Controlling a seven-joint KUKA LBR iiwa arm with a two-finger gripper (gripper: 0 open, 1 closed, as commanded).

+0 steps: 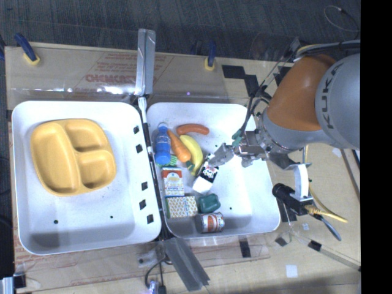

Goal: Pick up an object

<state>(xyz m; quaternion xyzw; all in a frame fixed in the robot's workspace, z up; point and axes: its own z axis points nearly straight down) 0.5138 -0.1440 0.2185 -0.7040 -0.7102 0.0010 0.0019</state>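
The arm reaches in from the right, orange band bulging over the right bin (257,207), and the gripper (215,159) is down low inside that bin, pointing left toward the pile of objects. Right at its tip sits a small white carton with a black mark (206,177), tilted, touching or very nearly touching the gripper's end. Whether the carton is actually between the fingers, or the fingers are apart or together, I cannot tell from this angle (the hardware blurs into the carton there).

Just left of the gripper: a yellow banana (192,150), with an orange carrot (177,145) lying alongside it and a reddish sausage (193,129) above them, near the bin's back. A blue bottle (162,146) stands against the left wall of the bin. Below that, a juice box (173,182), then a checkered packet (181,206) just beneath it. A dark green block (208,202) lies just below the white carton, and a can (211,223) rests on its side near the front edge.

So the carton is hemmed in by banana above and green block below.

Over in the left bin (37,225), well apart from the action, lies a yellow divided tray (73,156).
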